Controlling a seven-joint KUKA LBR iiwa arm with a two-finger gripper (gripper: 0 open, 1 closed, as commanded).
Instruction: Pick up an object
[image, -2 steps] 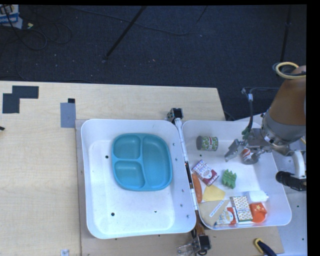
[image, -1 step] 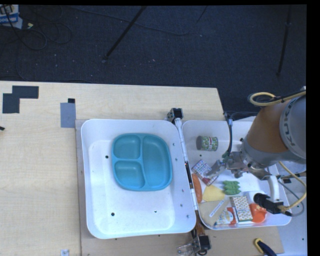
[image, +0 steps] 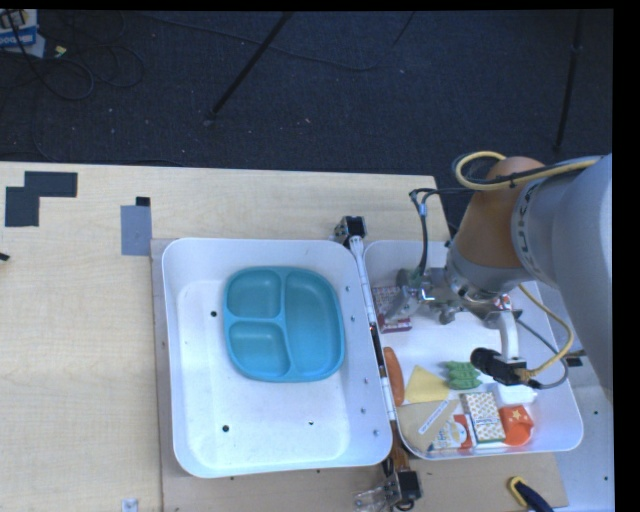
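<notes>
The gripper (image: 428, 293) hangs low over the far left part of the right bin (image: 548, 398), carried by the grey arm (image: 565, 225), which reaches in from the right and bends down steeply, its orange band turned towards the far side. Whether the gripper is spread or pressed together cannot be told from this angle, and nothing can be seen pinched in it. Just to its left, against the bin's left wall, lies a small printed packet (image: 392, 308) in red and white, the nearest loose thing to the gripper. Nearer in the same bin lie an orange stick-shaped piece (image: 394, 375) along the left wall, a yellow wedge (image: 425, 385) beside it, and a small green piece (image: 462, 375) to the right of the wedge. Along the near edge sit a checked box (image: 484, 415), a flat white wrapper (image: 447, 430) and an orange lump (image: 517, 427). The left bin (image: 168, 350) holds a teal divided plate (image: 283, 325), lying flat in its far half. Both bins rest side by side, touching, on the pale wooden worktop (image: 80, 350).
</notes>
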